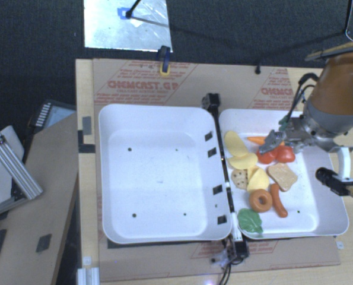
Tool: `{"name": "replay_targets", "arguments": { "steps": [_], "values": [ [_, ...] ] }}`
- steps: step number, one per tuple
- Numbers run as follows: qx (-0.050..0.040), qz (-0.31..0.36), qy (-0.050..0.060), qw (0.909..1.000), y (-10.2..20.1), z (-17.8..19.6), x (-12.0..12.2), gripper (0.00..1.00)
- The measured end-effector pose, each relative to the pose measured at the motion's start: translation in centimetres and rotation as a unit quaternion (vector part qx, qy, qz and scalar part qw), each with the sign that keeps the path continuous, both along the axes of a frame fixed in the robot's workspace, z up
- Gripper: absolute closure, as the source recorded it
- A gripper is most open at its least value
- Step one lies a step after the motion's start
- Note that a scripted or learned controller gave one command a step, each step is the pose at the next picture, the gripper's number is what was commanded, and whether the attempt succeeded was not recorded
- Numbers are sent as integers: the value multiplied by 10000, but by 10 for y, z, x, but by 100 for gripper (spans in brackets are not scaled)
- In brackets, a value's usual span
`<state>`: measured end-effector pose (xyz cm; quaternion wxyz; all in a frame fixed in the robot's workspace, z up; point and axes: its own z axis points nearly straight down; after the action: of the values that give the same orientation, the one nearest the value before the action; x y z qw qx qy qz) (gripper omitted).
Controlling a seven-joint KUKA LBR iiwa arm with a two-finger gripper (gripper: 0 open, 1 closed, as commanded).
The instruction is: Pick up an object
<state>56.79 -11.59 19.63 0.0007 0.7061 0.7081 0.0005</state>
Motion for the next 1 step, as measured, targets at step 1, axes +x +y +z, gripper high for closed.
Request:
{"name": "replay_targets", "arguments": {
  "steps": [1],
  "values": [
    [20, -3, 61, 10000, 35, -97, -49, 0]
  ]
}}
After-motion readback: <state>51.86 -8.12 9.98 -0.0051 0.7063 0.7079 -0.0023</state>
